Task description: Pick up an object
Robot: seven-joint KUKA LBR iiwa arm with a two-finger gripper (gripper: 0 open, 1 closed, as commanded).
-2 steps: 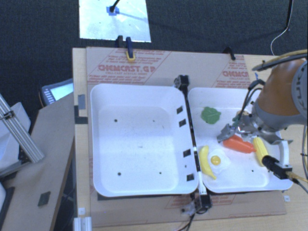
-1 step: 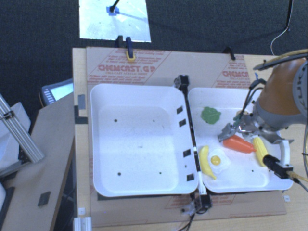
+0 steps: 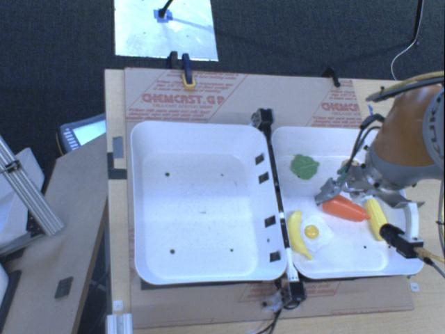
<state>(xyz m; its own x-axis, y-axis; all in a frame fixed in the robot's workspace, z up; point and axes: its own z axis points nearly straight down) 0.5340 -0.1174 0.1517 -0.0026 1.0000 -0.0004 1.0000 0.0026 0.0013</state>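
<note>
Nearest the camera, in the right bin [image 3: 327, 271], a banana [image 3: 297, 234] lies along the divider side, with a fried egg [image 3: 313, 232] touching it on its right. Just beyond them an orange carrot [image 3: 345, 209] lies on the bin floor, and a yellow corn cob [image 3: 376, 216] lies just beside it toward the bin's right wall. The tool [image 3: 332, 190] sits low over the carrot's left end, right at its tip; whether its jaws are wide or narrow cannot be told, and nothing visibly sits between them. The grey arm [image 3: 410, 134] with its orange band comes in from the right. Farther back, a green lettuce piece [image 3: 304, 165] rests near the bin's rear. The left bin [image 3: 149, 141] stands alongside on the surface [image 3: 229, 92].
</note>
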